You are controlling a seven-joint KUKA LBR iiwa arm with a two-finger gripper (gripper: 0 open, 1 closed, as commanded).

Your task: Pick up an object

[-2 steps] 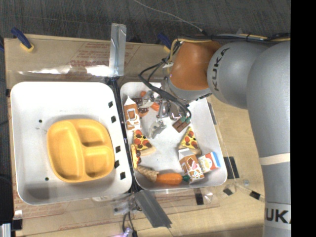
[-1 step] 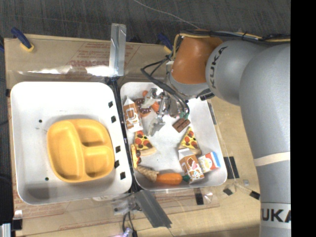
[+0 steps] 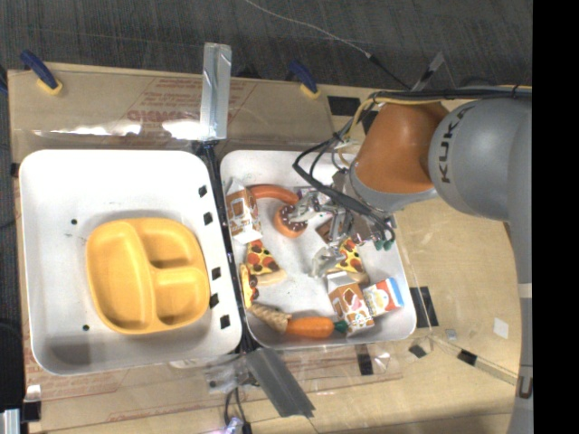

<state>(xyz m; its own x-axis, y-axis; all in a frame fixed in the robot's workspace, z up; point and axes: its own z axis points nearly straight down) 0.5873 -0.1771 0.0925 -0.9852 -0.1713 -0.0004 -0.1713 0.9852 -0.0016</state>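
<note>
- Gripper point(image 3: 327, 242) hangs low inside the right bin point(image 3: 237, 165), its metal fingers pointing down over the toy food; whether they are spread or closed I cannot tell, and nothing shows clearly between them.
- Just under and beside the fingertips lies a pizza slice point(image 3: 351, 259), with a small milk carton point(image 3: 346, 301) and a red-and-white carton point(image 3: 387, 295) close below it.
- Left of the gripper sit a chocolate doughnut point(image 3: 292, 217) and a curved sausage point(image 3: 268, 192).
- Along the bin's left wall are a brown carton point(image 3: 241, 213), a second pizza slice point(image 3: 262, 262) and a banana point(image 3: 246, 287).
- At the bottom edge lies a carrot point(image 3: 310, 327).
- Left bin point(image 3: 54, 179) holds a yellow divided tray point(image 3: 147, 273).
- Grey arm point(image 3: 479, 156) with its orange band point(image 3: 395, 147) reaches in from the right.
</note>
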